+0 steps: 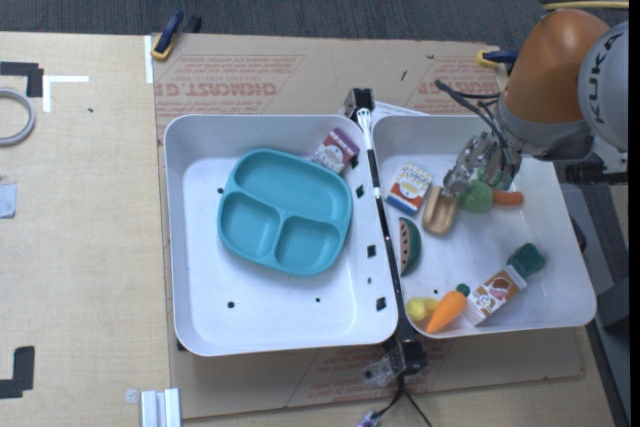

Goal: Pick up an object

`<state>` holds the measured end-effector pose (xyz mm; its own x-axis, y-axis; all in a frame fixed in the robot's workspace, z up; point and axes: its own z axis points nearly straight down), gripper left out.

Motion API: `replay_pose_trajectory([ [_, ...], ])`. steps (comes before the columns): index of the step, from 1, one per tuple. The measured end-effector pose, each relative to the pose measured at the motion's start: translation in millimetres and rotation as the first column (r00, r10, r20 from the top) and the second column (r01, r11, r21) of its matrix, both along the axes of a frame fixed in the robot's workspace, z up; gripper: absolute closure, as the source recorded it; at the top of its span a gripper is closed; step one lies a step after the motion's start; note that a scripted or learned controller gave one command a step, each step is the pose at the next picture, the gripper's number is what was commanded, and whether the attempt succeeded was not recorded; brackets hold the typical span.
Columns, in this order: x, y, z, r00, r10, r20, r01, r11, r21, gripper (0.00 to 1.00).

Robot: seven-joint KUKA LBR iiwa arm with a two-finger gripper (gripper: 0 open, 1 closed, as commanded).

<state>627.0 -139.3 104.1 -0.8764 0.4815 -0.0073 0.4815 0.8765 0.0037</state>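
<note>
My gripper point(468, 171) hangs over the right bin point(560, 315), near its back middle. Just below it lie a tan, rounded piece point(438, 211) and a green toy vegetable point(478, 197) with an orange end point(508, 198). The gripper looks close to or touching these, but I cannot make out anything held. To its left sits a small white and orange carton point(410, 187). A watermelon slice point(407, 245) leans against the bin's left wall.
In the right bin's front lie a carrot point(447, 310), a yellow piece point(420, 308) and a green-capped bottle point(505, 283). The left bin point(195, 305) holds a teal divided plate point(285, 212) and a small packet point(335, 152) at its back right.
</note>
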Motion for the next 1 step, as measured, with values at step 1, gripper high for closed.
replay_pose_trajectory([
  [1,-63.6,80.5,88.3,0.995,0.097,-0.006,-0.097,0.995,0.000,1.00],
])
